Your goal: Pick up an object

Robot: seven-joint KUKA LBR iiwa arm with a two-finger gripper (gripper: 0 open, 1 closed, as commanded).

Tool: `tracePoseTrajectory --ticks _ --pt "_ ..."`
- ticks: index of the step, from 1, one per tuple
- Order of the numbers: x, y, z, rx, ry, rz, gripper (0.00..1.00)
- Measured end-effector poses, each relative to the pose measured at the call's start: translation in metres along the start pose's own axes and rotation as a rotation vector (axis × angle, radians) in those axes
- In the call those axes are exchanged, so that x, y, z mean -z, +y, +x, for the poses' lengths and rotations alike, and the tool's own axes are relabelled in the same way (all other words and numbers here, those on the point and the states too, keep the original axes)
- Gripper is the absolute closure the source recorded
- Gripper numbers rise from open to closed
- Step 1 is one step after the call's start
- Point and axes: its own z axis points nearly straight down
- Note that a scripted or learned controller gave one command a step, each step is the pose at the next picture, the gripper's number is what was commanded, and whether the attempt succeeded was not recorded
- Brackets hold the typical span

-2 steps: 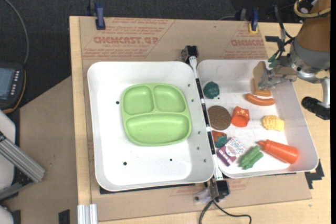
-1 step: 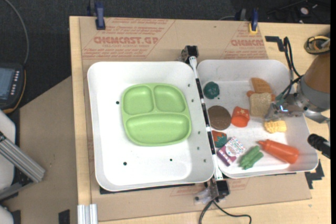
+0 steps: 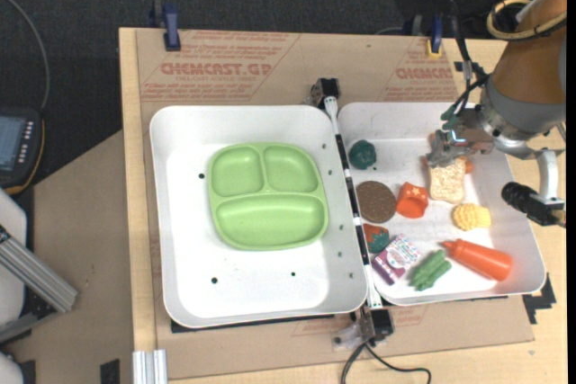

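Note:
The right bin (image 3: 504, 184) holds several toy foods. Among them are a teal lump (image 3: 363, 154), a brown oval patty (image 3: 376, 200), a red-orange pepper piece (image 3: 411, 200), a pale bread slice (image 3: 447, 183), a yellow corn piece (image 3: 471, 216), an orange carrot (image 3: 479, 258), a green vegetable (image 3: 429, 270) and a purple packet (image 3: 396, 256). My gripper (image 3: 447, 148) is low inside the right bin, just above the top edge of the bread slice. Nothing can be seen held in it.
A light green divided plate (image 3: 267, 195) lies in the left bin (image 3: 180, 265). A small red and teal piece (image 3: 376, 238) sits by the divider between the bins. The arm's grey and orange wrist (image 3: 531, 76) hangs over the right bin's far right corner.

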Motion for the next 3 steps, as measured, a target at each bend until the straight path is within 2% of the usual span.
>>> tracePoseTrajectory --ticks 1,2,3 --pt "-0.006 -0.004 -0.006 -0.009 0.000 0.011 0.00" --pt "-0.106 -0.015 0.010 -0.011 0.002 0.010 0.00" --pt "-0.091 -0.014 0.008 -0.010 -0.002 0.004 1.00"
